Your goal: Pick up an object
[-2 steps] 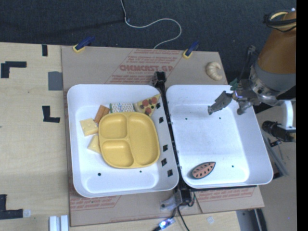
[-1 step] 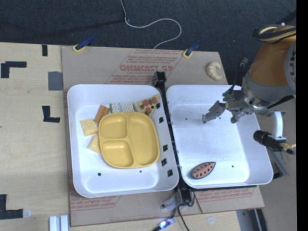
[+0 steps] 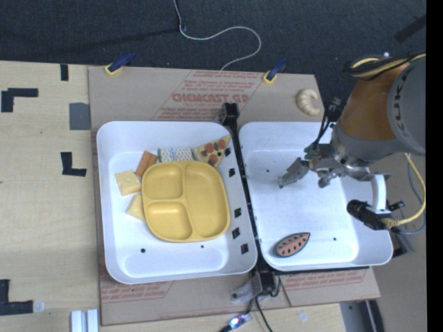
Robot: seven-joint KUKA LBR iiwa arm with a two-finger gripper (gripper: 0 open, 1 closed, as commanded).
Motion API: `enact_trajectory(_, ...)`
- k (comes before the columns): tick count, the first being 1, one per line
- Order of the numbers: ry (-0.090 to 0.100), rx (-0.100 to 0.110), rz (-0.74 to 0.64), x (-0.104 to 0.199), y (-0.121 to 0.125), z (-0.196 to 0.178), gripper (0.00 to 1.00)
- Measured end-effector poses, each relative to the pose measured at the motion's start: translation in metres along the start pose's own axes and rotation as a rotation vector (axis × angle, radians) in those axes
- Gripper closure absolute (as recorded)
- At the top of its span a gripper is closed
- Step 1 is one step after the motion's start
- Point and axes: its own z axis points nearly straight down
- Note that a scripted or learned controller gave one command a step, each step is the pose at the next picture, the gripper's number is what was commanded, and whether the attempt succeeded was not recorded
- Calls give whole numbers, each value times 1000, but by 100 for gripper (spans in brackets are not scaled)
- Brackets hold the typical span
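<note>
The fingers (image 3: pixel 309 175) hang spread and unladen over the right white bin (image 3: pixel 277 151), well apart from the brown leaf-shaped object (image 3: pixel 292 244) near its front edge. The left white bin (image 3: pixel 118 254) holds a yellow divided plastic plate (image 3: pixel 185 200) among small food-shaped toys (image 3: pixel 138 175).

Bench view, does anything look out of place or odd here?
Yes: a small beige object lies on the cardboard beyond the right bin, outside both bins. The yellow divided plate rests on top of some flat pieces.
</note>
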Motion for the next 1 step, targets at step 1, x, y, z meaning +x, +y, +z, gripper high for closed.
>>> enact_trajectory(1, 0, 2, 0, -8, -3, 50, 0)
